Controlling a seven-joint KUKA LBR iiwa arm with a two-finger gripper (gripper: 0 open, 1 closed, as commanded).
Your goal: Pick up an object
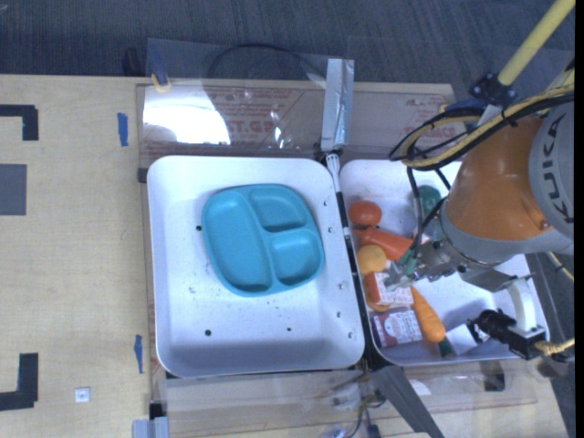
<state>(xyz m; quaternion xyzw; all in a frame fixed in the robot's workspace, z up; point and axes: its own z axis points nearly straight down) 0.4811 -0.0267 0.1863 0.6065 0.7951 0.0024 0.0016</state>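
A pale wooden bench (64,272) fills the left, with black tape marks (26,121) and blue tape bits (122,128). Beyond its far edge lies dark blue-grey carpet (274,12). Glare glints off clear plastic sheeting (228,117).

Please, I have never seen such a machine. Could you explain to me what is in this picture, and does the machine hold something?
One camera above a bench looks down at a slant. The big grey and orange shape is a robot arm reaching in from the picture's right. Its end effector, the grasping part, hangs low over the right shallow white bin. That bin holds small toy foods: a red-orange round piece, a yellow piece, an orange carrot-like stick and a dark red packet. The left shallow white bin holds a blue plastic plate with three compartments. Whether the arm grips anything cannot be told; the tip is too small and blurred.
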